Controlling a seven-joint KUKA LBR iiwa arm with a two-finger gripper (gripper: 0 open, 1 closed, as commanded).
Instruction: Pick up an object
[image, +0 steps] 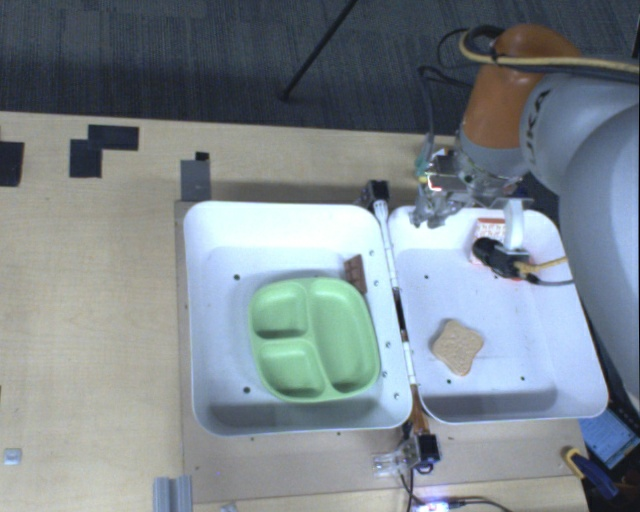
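Observation:
A tan, bread-like slice (458, 346) lies flat in the right bin (560, 390), a little below its middle. A green divided plate (313, 337) sits in the left bin (215, 300). A small brown piece (354, 270) lies beside the plate's upper right corner. My gripper (430, 208) hangs over the far left corner of the right bin, well above and apart from the tan slice. I see nothing in it.
The ridge where the two bins meet (393, 300) runs just left of the gripper. A dark clamp (377, 190) stands at the far end of that ridge. The arm's big grey body (600, 180) covers the right bin's far right side.

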